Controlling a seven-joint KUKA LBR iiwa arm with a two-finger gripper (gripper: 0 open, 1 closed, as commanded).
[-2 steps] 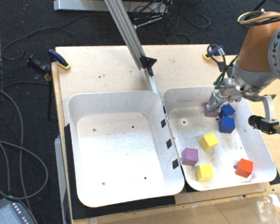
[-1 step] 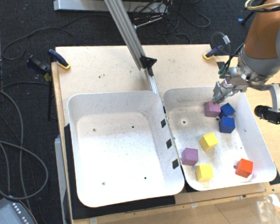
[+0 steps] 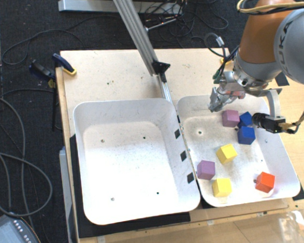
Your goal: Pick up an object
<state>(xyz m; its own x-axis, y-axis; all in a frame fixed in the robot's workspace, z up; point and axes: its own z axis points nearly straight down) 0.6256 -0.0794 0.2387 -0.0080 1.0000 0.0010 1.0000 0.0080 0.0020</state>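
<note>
The right bin holds several small blocks. A purple block lies at the back, with two blue blocks just right of it. Lower down are a yellow block, a second purple block, another yellow block and an orange block. My gripper hangs over the back of the right bin, just up and left of the rear purple block. Nothing shows between its fingers, and their spread is too small to read.
The left bin sits beside the right one, its rim meeting it along the middle. A slanted metal rail runs down to the bins' shared back corner. Cables and a clamp lie off the bench at left.
</note>
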